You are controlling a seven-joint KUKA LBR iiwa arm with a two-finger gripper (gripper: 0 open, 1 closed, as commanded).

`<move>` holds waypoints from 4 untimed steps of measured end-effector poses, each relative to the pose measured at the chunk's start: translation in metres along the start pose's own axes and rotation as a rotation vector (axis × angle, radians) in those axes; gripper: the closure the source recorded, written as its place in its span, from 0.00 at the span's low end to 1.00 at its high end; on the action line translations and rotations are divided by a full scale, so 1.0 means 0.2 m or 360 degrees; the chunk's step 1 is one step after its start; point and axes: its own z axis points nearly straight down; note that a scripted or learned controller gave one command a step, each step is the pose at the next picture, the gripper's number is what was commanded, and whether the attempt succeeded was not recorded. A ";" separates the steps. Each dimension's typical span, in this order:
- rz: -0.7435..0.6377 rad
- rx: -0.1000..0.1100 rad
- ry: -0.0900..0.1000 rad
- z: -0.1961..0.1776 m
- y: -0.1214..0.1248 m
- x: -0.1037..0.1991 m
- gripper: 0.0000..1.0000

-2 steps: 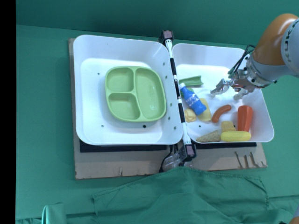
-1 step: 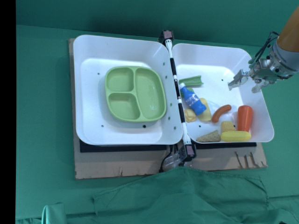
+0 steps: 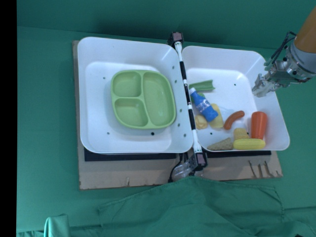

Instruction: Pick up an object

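Note:
The right bin [image 3: 232,58] holds several toy foods: a blue bottle [image 3: 204,105], a green bean pod [image 3: 202,86], a brown sausage [image 3: 234,119], an orange carrot-like cup [image 3: 258,124], a yellow corn cob [image 3: 249,144], a tan wedge [image 3: 221,144] and yellow pieces [image 3: 216,117]. My gripper [image 3: 261,87] hangs over the right bin's far right side, above bare floor, up and right of the sausage. Nothing shows between its fingers.
The left bin [image 3: 98,53] carries a light green divided plate [image 3: 143,99]. A black-and-white hinge bar [image 3: 185,93] runs between the bins. Both bins rest on cardboard [image 3: 98,177] over green cloth; folded cloth [image 3: 197,206] lies in front.

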 end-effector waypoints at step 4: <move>-0.0012 -0.0009 0.0000 -0.12 0.52 0.01 1.00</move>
